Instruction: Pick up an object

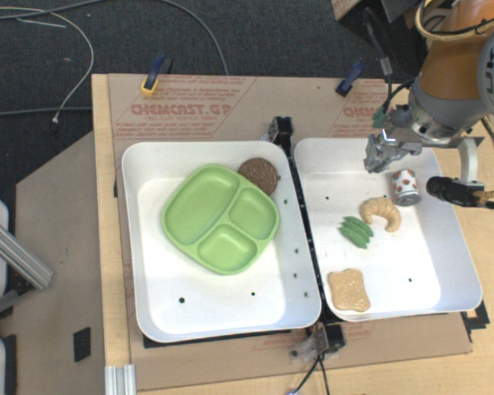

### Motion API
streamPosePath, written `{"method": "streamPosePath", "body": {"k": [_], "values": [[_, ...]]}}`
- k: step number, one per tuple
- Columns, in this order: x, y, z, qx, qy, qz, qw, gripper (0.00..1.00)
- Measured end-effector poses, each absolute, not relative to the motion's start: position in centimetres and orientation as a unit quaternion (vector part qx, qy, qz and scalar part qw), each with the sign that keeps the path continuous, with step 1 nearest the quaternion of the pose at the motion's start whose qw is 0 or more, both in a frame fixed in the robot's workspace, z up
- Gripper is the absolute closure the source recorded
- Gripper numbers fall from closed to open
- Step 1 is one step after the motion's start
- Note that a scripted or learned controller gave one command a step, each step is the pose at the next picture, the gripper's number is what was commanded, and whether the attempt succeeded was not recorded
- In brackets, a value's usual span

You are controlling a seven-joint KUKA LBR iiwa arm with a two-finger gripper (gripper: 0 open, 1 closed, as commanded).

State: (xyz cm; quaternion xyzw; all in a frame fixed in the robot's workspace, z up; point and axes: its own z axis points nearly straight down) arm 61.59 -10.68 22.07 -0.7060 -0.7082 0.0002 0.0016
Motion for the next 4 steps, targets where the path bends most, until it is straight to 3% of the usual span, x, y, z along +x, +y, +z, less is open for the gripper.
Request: {"method": "streamPosePath", "body": {"k": [4], "values": [[52.5, 8.3, 23.3, -0.705, -0.709, 0.0000, 0.002, 1.00]]}}
